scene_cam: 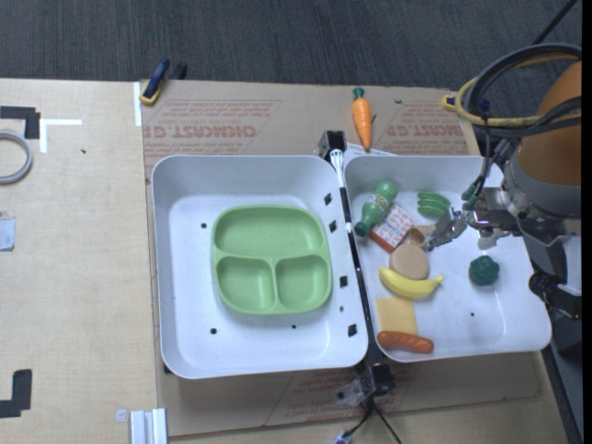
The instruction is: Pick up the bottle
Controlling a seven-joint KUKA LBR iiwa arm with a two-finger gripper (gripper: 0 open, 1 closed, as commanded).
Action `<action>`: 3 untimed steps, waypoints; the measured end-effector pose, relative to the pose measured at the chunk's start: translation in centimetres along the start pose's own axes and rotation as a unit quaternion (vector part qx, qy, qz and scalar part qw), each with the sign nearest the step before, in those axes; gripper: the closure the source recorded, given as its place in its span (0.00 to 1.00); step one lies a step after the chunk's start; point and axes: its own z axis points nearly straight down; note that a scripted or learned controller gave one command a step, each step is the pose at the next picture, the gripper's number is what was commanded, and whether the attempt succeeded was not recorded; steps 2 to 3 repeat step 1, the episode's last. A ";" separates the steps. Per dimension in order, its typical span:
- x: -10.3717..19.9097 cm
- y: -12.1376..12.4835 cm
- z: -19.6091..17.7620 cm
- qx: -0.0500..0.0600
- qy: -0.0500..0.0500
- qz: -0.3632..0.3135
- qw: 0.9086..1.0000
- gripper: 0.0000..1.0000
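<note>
Taking the right bin (518, 336) as my landmark and starting at its near edge, I see a red sausage-like piece (405, 342) by the front wall, with a yellow cheese wedge (397, 316) just behind it. Further in lie a banana (412, 285) and a tan round piece (410, 262) touching it. To their right, well apart, sits a dark green broccoli-like lump (483, 270).

The gripper (442, 233) hangs over the middle of this bin, reaching in from the right wall. Its fingers look slightly apart with nothing between them, though they are small and I hold that loosely.

Beyond it, toward the bin's far left corner, lies the bottle (374, 207): green, on its side, slanting from the far wall toward the left wall, with a red-and-white carton (393, 228) touching its near side. A green leafy piece (432, 202) rests near the far wall. Outside the bin, beyond its far wall, a carrot (362, 118) lies on the cardboard.

I judge this to be the approach step: nothing is grasped yet. My next move needs travel left and farther in, with the jaws turned across the bottle's slanted body and kept clear of the carton.
</note>
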 end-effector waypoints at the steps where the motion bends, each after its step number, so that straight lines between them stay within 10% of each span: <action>1: 0.0 0.0 -0.9 0.000 0.000 0.001 1.000 1.00; 3: 0.0 0.0 -0.9 0.000 0.000 0.001 1.000 1.00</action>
